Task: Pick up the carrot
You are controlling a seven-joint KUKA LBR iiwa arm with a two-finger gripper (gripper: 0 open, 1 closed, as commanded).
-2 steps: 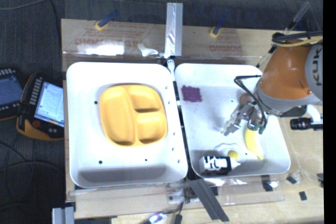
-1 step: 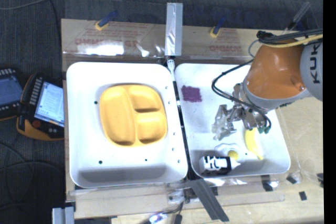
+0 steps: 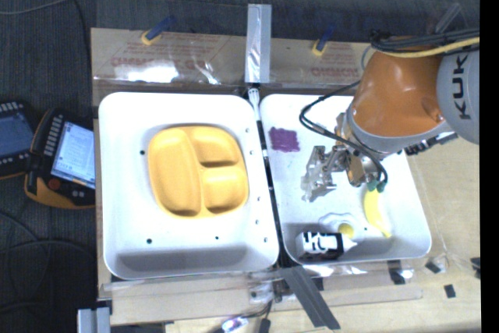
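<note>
Two white bins sit side by side. The right bin [image 3: 405,238] holds the gripper [image 3: 323,171], which hangs low over its middle. Whether the claw is open or closed cannot be told. Well left of the gripper, a yellow divided plate [image 3: 199,171] lies in the other bin. Below and right of the gripper lies a banana [image 3: 376,212]. Just right of the gripper, partly under the wrist, is the carrot [image 3: 360,170]. The claw looks set beside the carrot rather than over it, so closing here would likely grab nothing. The carrot's long axis seems to slant, with its green top pointing away from the gripper, down and right.
</note>
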